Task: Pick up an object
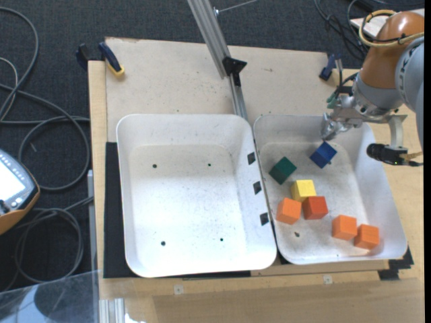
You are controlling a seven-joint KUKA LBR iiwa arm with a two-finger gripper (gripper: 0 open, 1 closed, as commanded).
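The right bin (377, 180) holds several cubes. A blue cube (323, 155) lies near its far side, with a green cube (283, 169) to its left. A yellow cube (304, 189), a red cube (315, 207) and an orange cube (289, 211) cluster in the middle. Two more orange cubes (344, 227) (367, 236) sit at the near right. My gripper (331, 130) hangs just above and slightly right of the blue cube, at the far edge of the right bin. Nothing shows between its fingers.
The left bin (135, 180) sits beside the right one, with a row of black clips (256, 188) along the shared wall. A metal rail (214, 36) slants across the board behind. Blue clamps (112, 58) (328, 67) grip the board's far corners.
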